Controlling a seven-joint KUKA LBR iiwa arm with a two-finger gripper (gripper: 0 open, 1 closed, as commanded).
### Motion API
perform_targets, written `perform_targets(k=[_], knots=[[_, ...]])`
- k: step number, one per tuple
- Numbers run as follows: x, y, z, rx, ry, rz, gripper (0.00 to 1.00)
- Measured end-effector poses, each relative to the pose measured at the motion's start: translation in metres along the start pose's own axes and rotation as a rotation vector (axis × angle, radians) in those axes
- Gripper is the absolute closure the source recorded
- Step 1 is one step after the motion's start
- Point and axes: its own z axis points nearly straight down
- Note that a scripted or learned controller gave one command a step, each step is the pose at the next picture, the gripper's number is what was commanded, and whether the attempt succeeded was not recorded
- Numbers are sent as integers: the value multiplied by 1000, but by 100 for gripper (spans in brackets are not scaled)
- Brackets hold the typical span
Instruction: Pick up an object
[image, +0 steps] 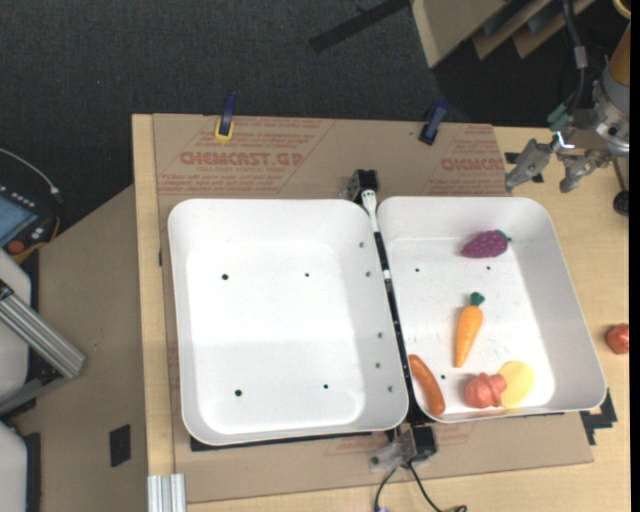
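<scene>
Inside the right bin (560, 300) lie grapes (485, 243) and carrot (467, 332); tool (548, 172) spread.

Layout of the bench as you see it from above.

Two bins sit side by side on a board (300, 150): the left bin (200, 300) and the right bin (560, 290), their inner walls touching along the middle. In the right bin you find a bunch of grapes (485, 243) toward the far wall, a carrot (468, 332) near the centre, lying lengthwise, and three things along the near wall: a sausage (427, 385) at the left, a lumpy toy (483, 391) beside it, and a lemon (516, 381) touching that toy on its right. The gripper (548, 170) hangs beyond the right bin's far right corner. Two clips (226, 122) hold the board's far edge. A small ball (618, 339) lies outside, right of the right bin.
</scene>
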Motion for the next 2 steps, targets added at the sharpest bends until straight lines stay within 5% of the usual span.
perform_targets(k=[1, 2], knots=[[31, -59, 139, 15, 5, 1, 0], [0, -150, 183, 10, 3, 8, 0]])
